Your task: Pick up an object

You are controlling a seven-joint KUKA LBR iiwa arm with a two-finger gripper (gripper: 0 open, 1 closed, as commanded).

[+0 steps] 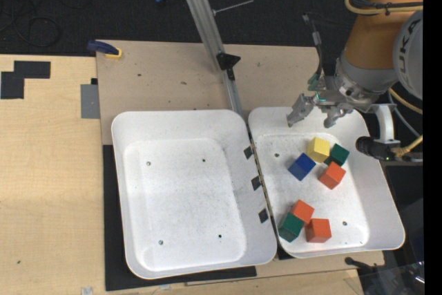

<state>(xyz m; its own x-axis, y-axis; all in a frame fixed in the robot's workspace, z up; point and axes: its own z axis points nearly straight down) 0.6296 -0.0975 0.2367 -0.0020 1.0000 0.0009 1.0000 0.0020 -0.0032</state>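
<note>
left bin (138,141) open — blocks (319,148) crowd right bin (376,217)

Two shallow white bins sit side by side, the left bin (138,141) and the right bin (373,217). Seven blocks in all, every one in the right bin. One yellow block (320,148). One blue block (301,166). Two green blocks, one up by the yellow (339,154) and one low down (291,226). And three orange-red blocks: the first mid-bin (332,175), a second (302,211) and a third (318,229) close together near the front.
</note>
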